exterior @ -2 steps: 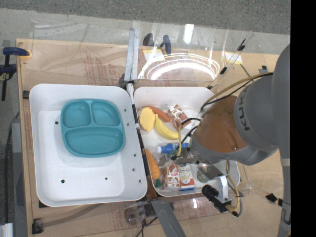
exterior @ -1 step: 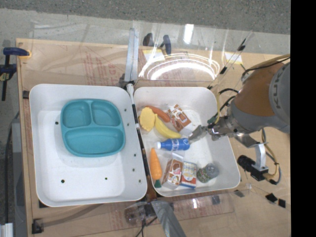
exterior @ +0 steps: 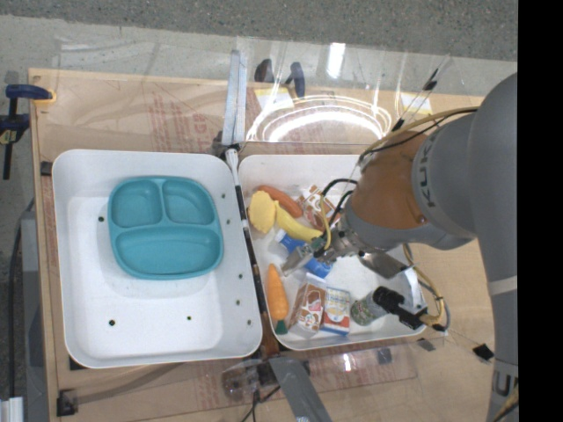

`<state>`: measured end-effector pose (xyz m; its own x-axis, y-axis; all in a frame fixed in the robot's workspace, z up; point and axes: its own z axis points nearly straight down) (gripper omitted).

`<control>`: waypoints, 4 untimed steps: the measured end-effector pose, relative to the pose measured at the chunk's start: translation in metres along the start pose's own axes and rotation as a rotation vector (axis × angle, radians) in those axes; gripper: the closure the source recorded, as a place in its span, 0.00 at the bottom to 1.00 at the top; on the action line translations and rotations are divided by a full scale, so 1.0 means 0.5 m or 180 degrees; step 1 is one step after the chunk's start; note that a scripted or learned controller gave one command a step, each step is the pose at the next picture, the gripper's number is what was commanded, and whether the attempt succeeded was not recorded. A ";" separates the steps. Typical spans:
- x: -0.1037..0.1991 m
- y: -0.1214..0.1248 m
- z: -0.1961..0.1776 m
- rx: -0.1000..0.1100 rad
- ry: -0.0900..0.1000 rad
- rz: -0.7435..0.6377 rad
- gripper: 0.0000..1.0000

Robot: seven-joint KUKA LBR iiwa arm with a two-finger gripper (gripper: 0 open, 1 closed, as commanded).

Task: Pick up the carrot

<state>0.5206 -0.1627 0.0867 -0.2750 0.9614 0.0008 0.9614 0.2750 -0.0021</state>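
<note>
A wooden bench [exterior: 132, 112] stands on grey carpet [exterior: 176, 3], with ring-light glare [exterior: 318, 120].

We are seeing bright, even light falling from above. Ring-shaped glare [exterior: 318, 120] is bouncing off clear sheet [exterior: 352, 86] behind right bin [exterior: 255, 167]. White bin walls are glowing near washed-out, left bin [exterior: 70, 236] most. Soft shadows are pooling under teal plate [exterior: 165, 227] and under arm [exterior: 440, 192]. Whole frame is looking slightly soft; small packets [exterior: 321, 309] are blurring.
</note>
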 end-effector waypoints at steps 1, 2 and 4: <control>-0.047 0.132 0.000 0.0000 -0.0002 0.1087 0.00; 0.055 0.090 -0.157 -0.0003 -0.0001 0.0516 0.00; 0.225 -0.077 -0.198 0.0008 0.0001 0.0792 0.00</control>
<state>0.4527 -0.0650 0.1859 -0.0298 0.9996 0.0004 0.9995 0.0298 -0.0047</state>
